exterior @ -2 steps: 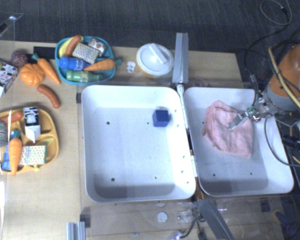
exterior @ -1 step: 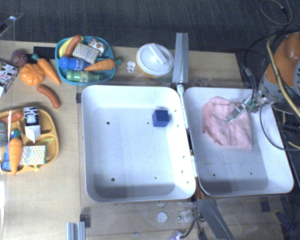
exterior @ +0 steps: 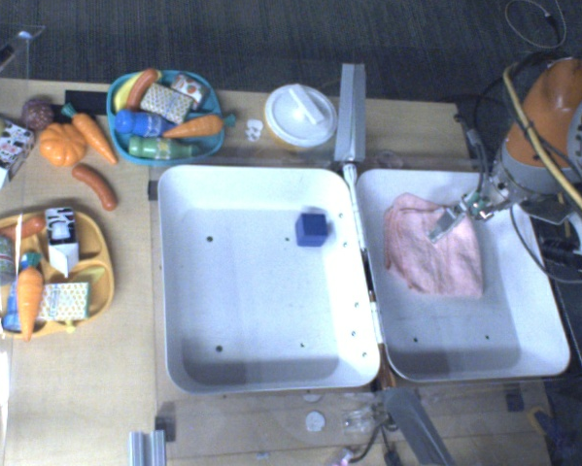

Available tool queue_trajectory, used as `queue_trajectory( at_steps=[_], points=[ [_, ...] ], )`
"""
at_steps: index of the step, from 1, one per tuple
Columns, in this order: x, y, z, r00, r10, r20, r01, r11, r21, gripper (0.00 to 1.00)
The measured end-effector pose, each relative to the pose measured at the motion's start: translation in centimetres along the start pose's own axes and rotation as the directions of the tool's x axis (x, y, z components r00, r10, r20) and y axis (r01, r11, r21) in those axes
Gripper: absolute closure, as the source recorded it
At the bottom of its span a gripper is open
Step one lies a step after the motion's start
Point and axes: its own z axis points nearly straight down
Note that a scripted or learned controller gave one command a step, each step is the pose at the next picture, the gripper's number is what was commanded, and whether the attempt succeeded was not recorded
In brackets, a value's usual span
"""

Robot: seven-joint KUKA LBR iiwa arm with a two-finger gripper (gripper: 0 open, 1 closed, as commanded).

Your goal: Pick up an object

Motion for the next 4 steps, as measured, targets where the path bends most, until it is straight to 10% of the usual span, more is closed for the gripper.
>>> queue_trajectory(
  at_steps=[2,4],
  points=[
    [-4.5,0.3,0.1,0.999,-0.043,0.002,0.043,0.999,-0.001,0.0],
    [-1.9,1.6,3.2,0.931,-0.364,0.008,0.364,0.931,0.013,0.0]
  ],
)
